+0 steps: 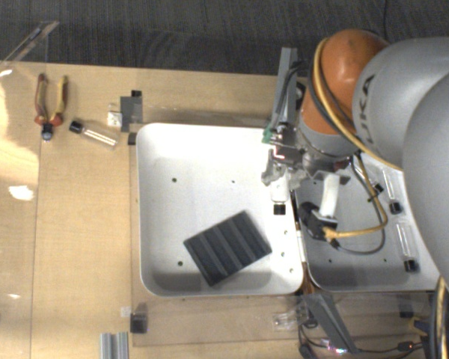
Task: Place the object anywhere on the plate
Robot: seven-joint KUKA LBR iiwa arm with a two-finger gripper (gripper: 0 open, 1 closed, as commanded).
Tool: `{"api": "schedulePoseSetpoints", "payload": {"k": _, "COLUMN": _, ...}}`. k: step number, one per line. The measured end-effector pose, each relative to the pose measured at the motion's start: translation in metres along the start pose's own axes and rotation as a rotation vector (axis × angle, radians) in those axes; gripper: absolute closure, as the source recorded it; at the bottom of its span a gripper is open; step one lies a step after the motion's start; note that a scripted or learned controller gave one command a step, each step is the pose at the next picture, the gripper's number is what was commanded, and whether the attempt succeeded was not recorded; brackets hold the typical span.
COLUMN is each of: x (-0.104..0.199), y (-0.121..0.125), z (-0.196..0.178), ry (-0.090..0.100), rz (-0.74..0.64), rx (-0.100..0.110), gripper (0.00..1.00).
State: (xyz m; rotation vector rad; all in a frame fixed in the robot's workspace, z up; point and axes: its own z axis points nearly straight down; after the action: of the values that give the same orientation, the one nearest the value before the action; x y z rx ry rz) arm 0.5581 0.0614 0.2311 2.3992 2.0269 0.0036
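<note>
While the dark ribbed object (pixel 227 247) lay flat near the front of the left bin (pixel 157 200), apparently awaiting pickup, the arm's jaws (pixel 278 182) hung over the bins' shared rim, their state impossible to tell

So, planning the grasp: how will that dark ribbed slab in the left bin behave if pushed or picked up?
The dark ribbed slab lies flat, so it will probably slide, not roll or tip. Its ridges may offer some grip. It looks stiff, though that is uncertain.
</note>
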Motion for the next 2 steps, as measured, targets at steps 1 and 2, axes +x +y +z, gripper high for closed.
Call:
{"api": "schedulePoseSetpoints", "payload": {"k": 1, "x": 0.039, "y": 0.049, "z": 0.047, "ry": -0.001, "rz": -0.165, "rx": 0.0, "gripper": 1.0}}
{"api": "schedulePoseSetpoints", "payload": {"k": 2, "x": 0.109, "y": 0.049, "z": 0.104, "ry": 0.0, "rz": -0.53, "rx": 0.001, "gripper": 1.0}}
